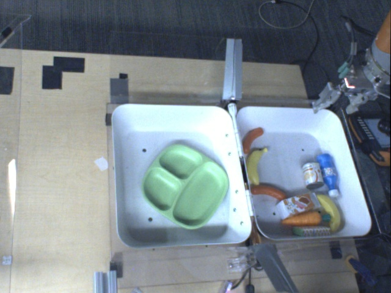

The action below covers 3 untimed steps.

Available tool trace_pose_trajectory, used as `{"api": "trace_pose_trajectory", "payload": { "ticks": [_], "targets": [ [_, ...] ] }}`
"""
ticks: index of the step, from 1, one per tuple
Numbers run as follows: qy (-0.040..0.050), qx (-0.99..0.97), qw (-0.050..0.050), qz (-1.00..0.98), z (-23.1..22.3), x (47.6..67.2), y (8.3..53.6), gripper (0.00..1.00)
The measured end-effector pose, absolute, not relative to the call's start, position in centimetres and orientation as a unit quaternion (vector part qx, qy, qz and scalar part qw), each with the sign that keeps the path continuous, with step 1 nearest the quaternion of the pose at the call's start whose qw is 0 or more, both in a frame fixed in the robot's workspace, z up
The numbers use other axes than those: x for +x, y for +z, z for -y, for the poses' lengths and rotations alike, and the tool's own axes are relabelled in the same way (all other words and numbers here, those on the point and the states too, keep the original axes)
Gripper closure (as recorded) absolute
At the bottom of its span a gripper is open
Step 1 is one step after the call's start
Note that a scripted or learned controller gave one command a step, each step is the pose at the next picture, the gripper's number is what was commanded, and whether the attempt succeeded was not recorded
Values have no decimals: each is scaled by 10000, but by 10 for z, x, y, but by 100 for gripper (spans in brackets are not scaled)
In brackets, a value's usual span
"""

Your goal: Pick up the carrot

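Carrot [303, 219] lies flat at near edge of rt bin [287, 140], touching a yellow banana [330, 211], w/ snack pouch [294, 204] just behind. Gripper [339, 94] hangs off bin's far rt corner, well apart from carrot; can't tell its state. Green tray [186, 185] in lt bin [131, 157].

We see two bins side by side. Left bin [128, 163] holds a divided tray [186, 185]. Right bin [342, 133] holds the carrot [303, 220] at its near edge, carton [295, 205] just behind it, gripper [342, 93] beyond far right corner.
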<state>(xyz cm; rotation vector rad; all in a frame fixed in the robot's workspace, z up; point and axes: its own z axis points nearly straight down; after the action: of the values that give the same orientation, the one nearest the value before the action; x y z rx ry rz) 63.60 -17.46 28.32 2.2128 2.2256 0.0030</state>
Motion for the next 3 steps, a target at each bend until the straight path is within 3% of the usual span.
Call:
{"api": "trace_pose_trajectory", "payload": {
  "ticks": [1,2,3],
  "targets": [
    [11,6227,15,-7825,131,657,123,0],
    [3,6103,61,-7922,100,658,92,0],
    [20,5363,37,-8440,80,671,188,0]
  ]
}}
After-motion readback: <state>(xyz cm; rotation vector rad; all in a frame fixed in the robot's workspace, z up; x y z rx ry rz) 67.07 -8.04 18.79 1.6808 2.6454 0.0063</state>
